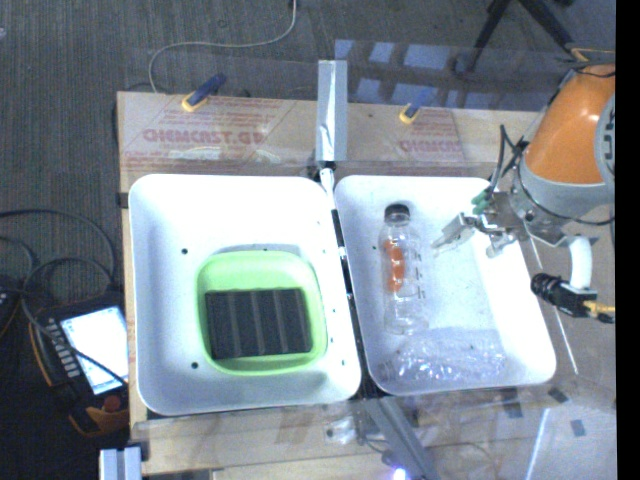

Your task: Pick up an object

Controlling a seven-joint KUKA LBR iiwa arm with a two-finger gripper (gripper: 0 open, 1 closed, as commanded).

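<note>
Gripper (468, 230) hovers near right bin's (520, 298) far right corner, jaws spread and empty, seemingly lining up on clear bottle (401, 268) mid-bin.

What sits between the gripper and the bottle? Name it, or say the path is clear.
Nothing visible does. The gripper hangs over the right bin, and only bare bin floor lies between it and the clear bottle to its left. The crumpled plastic lies nearer the front edge, off that line.
</note>
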